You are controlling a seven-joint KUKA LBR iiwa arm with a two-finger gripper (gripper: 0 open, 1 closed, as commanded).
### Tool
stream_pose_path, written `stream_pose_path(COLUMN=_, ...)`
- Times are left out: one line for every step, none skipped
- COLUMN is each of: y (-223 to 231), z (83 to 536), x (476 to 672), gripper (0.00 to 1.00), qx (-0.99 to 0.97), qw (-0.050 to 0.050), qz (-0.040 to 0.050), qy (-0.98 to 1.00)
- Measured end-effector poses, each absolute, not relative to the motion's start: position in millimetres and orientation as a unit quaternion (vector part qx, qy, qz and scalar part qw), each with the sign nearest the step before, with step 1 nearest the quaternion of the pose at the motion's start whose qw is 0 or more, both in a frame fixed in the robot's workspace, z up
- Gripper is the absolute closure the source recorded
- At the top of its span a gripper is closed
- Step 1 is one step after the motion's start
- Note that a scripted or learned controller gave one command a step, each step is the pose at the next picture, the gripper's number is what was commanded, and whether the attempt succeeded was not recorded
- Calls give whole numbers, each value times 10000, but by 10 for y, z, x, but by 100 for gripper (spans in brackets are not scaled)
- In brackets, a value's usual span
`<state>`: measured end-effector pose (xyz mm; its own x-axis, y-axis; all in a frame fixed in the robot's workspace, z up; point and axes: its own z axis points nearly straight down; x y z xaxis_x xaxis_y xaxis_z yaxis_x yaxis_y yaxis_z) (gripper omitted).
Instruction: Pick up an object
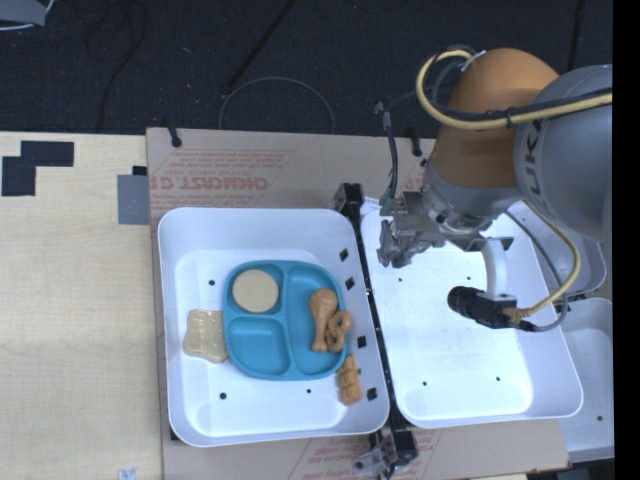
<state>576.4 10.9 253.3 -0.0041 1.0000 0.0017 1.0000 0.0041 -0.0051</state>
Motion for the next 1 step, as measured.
stream_pose_path(y=565, z=2456, x=5469, gripper=100, qx=-7060, qw=27, qz=21, qy=-7082)
